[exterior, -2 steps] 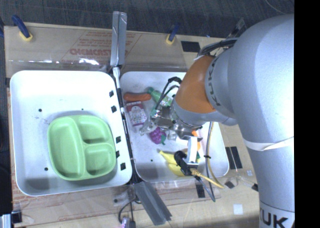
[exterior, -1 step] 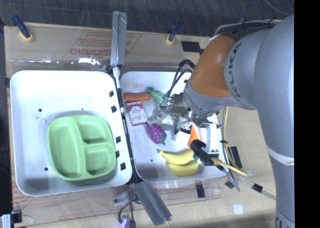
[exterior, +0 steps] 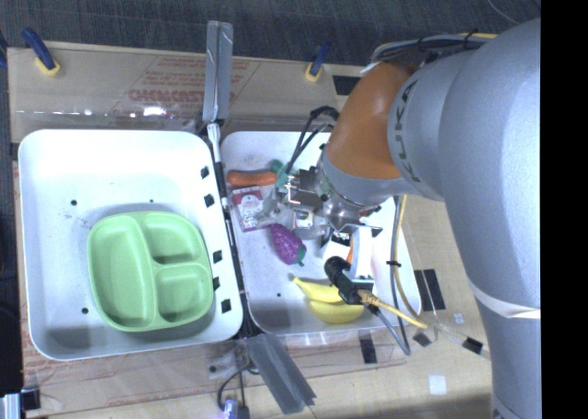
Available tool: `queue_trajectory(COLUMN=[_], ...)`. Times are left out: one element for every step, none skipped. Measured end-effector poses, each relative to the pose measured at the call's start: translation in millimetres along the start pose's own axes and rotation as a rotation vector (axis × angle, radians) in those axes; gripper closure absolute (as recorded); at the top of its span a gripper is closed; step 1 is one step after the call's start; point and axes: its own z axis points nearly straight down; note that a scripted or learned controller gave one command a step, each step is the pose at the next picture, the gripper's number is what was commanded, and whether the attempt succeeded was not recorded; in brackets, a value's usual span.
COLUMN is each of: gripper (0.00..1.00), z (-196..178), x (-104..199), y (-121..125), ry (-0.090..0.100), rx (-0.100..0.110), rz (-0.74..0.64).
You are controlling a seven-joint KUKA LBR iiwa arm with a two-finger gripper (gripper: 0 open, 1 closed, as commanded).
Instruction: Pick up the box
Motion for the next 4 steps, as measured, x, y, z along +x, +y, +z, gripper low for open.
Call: queue_trajectory(gripper=[0.00,0.00,0.00,1.00], z=[95.1,90.7,94.2,82.9], x=[-60.6,-52.3,-19.5,-16.1], y=[-35.2,63.8,114.0,114.6], ry=[0.000,0.000,0.000,0.002], rx=[0.003,-0.003,-0.010,-0.009], rz=[-0.105,-0.112,-0.070,-0.080])
